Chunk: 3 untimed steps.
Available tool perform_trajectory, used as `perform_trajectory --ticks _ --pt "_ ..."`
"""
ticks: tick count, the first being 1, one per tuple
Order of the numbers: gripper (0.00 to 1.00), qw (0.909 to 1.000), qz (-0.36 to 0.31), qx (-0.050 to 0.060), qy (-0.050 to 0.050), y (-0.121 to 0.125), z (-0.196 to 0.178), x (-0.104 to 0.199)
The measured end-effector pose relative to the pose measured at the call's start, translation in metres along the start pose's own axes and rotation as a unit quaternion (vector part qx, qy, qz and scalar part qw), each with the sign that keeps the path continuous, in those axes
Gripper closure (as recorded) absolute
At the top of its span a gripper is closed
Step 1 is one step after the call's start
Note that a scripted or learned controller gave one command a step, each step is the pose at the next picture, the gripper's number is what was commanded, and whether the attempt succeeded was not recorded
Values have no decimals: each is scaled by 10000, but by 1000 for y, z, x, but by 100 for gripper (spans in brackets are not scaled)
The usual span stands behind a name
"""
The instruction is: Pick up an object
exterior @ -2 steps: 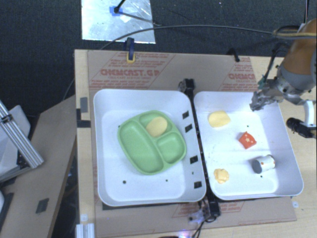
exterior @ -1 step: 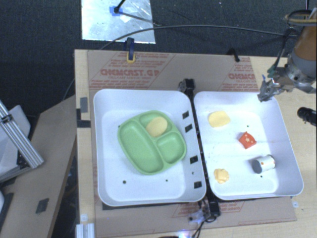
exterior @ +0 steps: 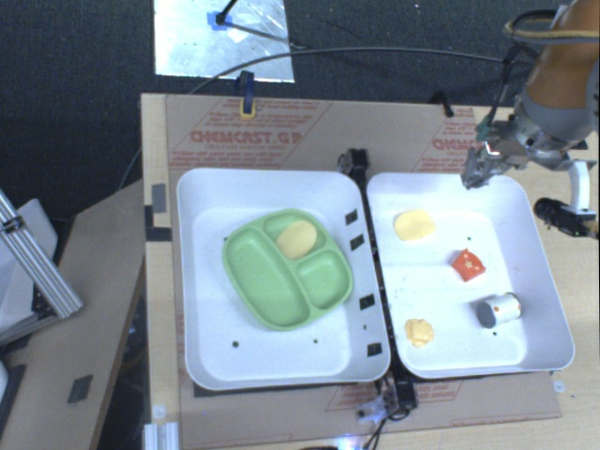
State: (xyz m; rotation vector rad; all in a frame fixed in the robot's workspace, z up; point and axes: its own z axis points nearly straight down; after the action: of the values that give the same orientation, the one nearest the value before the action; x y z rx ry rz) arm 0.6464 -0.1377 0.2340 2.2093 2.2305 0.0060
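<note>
Four small things lie in the right bin (exterior: 534, 345), all below the gripper (exterior: 478, 174), which hangs over the bin's far rim. Whether it is spread or closed, I cannot tell. Nearest, below and to the left, is a pale yellow piece (exterior: 413, 224). Further down are a red block (exterior: 469, 264), a grey and white cylinder (exterior: 498, 310) and a small yellow lump (exterior: 419, 332). Far to the left, a green divided plate (exterior: 272, 284) carries a yellow object (exterior: 297, 240) in the left bin (exterior: 202, 345). Nothing stands between the gripper and these things.
</note>
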Motion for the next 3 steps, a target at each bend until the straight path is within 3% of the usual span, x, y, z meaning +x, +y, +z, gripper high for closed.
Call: perform_trajectory --ticks 2,3 --pt "100 10000 2 12 2 -4 -12 100" --pt "100 10000 1 25 6 -20 -7 153"
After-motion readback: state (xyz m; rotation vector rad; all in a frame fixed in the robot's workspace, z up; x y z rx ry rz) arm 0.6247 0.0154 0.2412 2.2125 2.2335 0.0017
